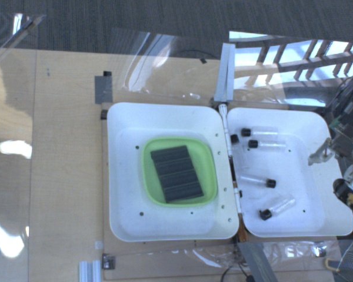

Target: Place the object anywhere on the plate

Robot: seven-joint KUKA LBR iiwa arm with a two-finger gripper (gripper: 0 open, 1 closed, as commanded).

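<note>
A square green plate (150,157) lies in the left white bin (123,216). A dark grey ridged block (176,174) lies flat on the middle of the plate, slightly turned. Several clear tubes with black caps lie in the right bin (317,222): one (260,143) near its back left, one (257,181) in the middle and one (277,207) toward the front. My gripper (320,153) hangs at the right side of the right bin, well away from the plate and to the right of the tubes, partly cut off by the frame edge.
A grey metal upright (225,72) stands behind the gap between the two bins. A small dark bracket (104,88) sits on the wooden bench behind the left bin. The arm's cables and body crowd the right edge.
</note>
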